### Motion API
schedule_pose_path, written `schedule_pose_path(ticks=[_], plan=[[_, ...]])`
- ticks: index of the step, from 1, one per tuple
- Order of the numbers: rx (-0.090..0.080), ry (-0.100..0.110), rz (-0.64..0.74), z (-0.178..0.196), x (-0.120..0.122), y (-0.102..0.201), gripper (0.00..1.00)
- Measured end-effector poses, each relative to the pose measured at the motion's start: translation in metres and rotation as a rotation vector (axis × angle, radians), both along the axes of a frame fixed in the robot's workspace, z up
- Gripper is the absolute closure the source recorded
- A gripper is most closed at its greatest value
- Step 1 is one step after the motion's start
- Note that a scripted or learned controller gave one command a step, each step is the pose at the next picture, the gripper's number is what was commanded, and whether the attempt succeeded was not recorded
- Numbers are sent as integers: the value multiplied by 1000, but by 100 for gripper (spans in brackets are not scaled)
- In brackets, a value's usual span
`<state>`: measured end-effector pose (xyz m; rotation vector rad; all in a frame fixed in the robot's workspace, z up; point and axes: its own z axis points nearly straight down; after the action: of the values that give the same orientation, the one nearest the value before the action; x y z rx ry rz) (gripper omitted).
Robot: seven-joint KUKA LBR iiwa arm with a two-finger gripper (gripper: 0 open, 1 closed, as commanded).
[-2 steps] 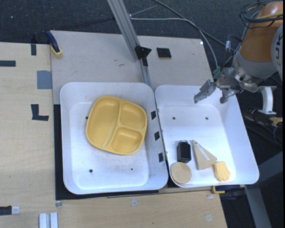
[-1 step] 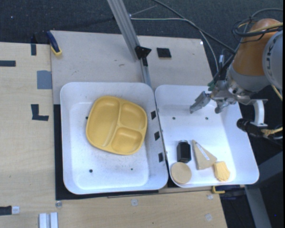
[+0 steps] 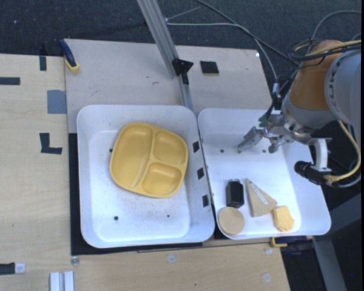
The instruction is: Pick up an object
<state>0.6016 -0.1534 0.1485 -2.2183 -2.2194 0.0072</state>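
Wooden counter [image 3: 24, 162] with two white bins. Left bin [image 3: 91, 223]: one yellow divided plate [image 3: 148, 159]. Right bin [image 3: 303, 223]: four small objects [image 3: 255, 208] near front wall. End effector [image 3: 259, 139] above, released, grasping nothing.

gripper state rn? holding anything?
Gripper: over the right bin, above its far half; open or shut cannot be told from this view, and nothing is seen held between its fingers.
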Motion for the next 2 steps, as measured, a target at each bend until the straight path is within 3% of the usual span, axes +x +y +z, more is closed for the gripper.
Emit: schedule_pose_path(ticks=[1,2], plan=[[-1,-5,1,-64,-1,1,0],[-3,-7,2,-50,0,1,100]])
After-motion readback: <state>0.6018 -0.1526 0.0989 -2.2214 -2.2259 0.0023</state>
